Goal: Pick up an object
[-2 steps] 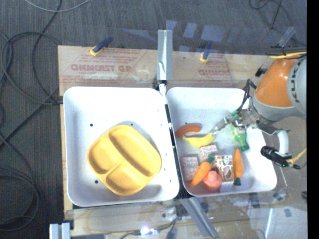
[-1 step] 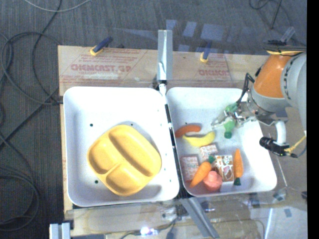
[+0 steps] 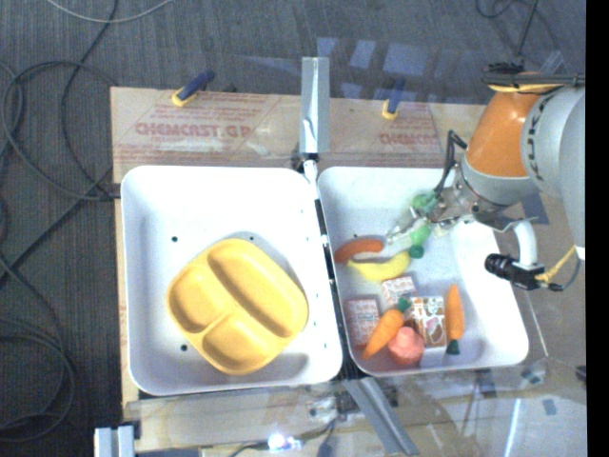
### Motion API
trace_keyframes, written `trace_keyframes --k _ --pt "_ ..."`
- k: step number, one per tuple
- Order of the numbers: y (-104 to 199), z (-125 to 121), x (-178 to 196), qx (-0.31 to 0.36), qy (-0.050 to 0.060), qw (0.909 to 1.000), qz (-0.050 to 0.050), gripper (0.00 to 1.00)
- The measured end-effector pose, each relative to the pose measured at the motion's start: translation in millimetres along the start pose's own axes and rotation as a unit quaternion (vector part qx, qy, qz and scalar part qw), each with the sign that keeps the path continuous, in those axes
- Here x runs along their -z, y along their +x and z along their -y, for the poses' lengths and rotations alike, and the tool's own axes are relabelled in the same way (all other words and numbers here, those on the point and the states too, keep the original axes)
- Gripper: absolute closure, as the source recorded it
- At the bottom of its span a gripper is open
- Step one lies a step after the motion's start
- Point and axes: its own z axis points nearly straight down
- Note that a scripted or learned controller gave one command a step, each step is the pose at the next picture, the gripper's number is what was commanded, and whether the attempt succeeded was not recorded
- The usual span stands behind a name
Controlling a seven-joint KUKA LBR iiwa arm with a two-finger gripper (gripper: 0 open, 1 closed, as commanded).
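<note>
Left bin (image 3: 143, 255): holds 1 yellow divided tray (image 3: 238, 305) with 3 compartments, lying tilted near the middle of the bin floor.

Right bin (image 3: 495, 350): touches the left bin along its right wall; all items below are placed relative to the banana.

Banana (image 3: 379, 268): yellow, lying flat near the middle of the right bin.

Sausage (image 3: 358, 248): red-orange, just beside the banana, up and to its left.

Small cartons, 3: a pink one (image 3: 362, 318) below-left of the banana, a second (image 3: 398, 289) directly below it, a printed one (image 3: 430, 320) below-right.

Large carrot (image 3: 384, 330): below the banana, slanted between the cartons.

Pink round item (image 3: 406, 347): below the banana, touching the large carrot's right side.

Small carrot (image 3: 455, 316): below-right of the banana, upright beside the printed carton.

Gripper (image 3: 416, 228): just above-right of the banana, low in the bin; whether open or closed cannot be told. A green piece (image 3: 423, 201) shows at it; hold unclear.

Arm (image 3: 514, 146): grey with orange band, well right of the banana.
</note>
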Motion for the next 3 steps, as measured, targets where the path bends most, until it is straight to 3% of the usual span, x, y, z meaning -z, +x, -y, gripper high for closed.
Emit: trace_keyframes --k 1,2,3 --pt "-39.5 -32.9 -30.3 0.035 -0.004 0.9994 0.003 0.00" --pt "-40.0 -33.8 -19.6 0.036 -0.004 0.9993 0.005 1.00" --pt "26.4 -63.8 66.0 0.000 -0.001 1.0000 0.000 1.00"
